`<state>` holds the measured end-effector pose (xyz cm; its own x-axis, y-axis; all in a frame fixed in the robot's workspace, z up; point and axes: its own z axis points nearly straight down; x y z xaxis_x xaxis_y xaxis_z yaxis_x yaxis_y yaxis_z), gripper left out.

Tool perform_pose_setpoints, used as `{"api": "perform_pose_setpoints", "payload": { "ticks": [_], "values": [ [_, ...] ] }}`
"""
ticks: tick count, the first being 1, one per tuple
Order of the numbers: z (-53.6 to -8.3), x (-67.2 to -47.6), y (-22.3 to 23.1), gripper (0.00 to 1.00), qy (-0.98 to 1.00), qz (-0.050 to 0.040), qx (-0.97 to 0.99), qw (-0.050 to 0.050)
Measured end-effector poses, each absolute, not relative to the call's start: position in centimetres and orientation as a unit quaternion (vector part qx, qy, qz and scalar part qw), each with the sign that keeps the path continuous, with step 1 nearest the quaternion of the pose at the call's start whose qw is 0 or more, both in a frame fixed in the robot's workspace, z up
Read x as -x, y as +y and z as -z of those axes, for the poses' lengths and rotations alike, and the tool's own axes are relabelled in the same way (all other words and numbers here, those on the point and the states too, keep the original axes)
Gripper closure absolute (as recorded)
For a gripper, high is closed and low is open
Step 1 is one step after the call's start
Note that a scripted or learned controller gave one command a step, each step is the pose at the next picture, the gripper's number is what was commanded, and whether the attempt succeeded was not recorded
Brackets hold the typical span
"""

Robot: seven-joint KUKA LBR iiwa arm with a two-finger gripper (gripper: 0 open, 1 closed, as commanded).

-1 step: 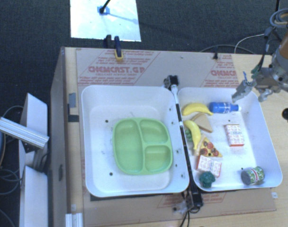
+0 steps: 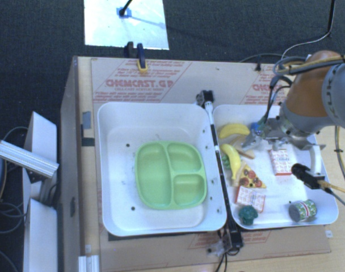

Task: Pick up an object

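Bench [image 2: 138, 84] under everything, slab lettered CHEMCAST, extending past the green divided plate [image 2: 171, 174] on all sides.

Left bin [image 2: 113, 129] enclosing the green plate; probably kept as the drop side, hence no clutter around the plate.

Right bin [image 2: 331, 208] just right of the plate, past the shared divider; loaded with the pick candidates, so all the work is on that side.

KUKA arm [image 2: 314, 95] up and well to the right of the plate, orange band showing, wrist angled down toward the plate's side of the right bin. Looks like a descent or hover over a target, not a carry.

Gripper [image 2: 257, 136] right of the plate and slightly above its top edge, low in the bin. Released or clenched: cannot tell, tool too small and tangled with cable. Nothing visibly grasped.

Upper banana [image 2: 234, 130] between plate and gripper, just beside the gripper; likely target by nearness. Lower banana [image 2: 234, 160] right of the plate's middle.

Red-and-white packet [image 2: 280, 162] further right. Second packet [image 2: 251, 198] right of the plate's bottom corner.

Pizza-slice toy [image 2: 251, 177] between lower banana and second packet.

Can [image 2: 302, 210] far right and lower than the plate, on its side; likely to roll.

Green broccoli-like toy [image 2: 248, 214] below the plate's bottom-right.

No object lifted yet.
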<state>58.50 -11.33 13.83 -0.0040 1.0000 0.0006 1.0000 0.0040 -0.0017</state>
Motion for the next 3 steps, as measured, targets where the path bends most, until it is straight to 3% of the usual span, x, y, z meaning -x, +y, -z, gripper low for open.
{"api": "perform_pose_setpoints", "payload": {
  "ticks": [1, 2, 3],
  "values": [
    [-8.8, -63.1, -11.3, 0.0, -0.709, 0.0006, 0.706, 0.0],
    [-7.9, -65.9, -10.9, 0.0, -0.703, -0.0148, 0.71, 0.02],
    [-11.6, -66.3, -13.1, 0.0, -0.706, -0.0072, 0.708, 0.012]
  ]
}}
